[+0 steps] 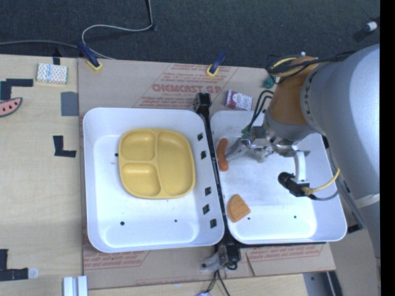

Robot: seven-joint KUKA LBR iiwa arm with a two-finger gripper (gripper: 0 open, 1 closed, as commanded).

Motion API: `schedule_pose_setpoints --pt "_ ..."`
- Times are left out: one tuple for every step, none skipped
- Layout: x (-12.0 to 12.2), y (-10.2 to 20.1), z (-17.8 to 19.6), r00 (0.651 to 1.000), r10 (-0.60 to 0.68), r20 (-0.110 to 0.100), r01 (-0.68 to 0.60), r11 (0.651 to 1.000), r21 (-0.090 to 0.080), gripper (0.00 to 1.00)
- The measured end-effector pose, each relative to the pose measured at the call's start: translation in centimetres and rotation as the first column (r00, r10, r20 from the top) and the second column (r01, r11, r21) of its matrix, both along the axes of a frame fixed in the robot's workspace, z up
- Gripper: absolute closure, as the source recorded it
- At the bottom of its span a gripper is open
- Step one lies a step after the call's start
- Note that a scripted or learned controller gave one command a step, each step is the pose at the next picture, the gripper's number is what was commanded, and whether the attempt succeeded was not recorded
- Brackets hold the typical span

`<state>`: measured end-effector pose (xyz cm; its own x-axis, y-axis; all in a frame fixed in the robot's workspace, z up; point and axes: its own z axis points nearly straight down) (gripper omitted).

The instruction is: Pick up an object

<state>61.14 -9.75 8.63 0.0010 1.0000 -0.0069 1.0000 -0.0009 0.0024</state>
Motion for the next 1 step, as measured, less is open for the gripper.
schedule_pose_setpoints --pt "0.01 0.13 0.93 1.000 0.001 0.000 -0.001 1.000 0.002 1.00"
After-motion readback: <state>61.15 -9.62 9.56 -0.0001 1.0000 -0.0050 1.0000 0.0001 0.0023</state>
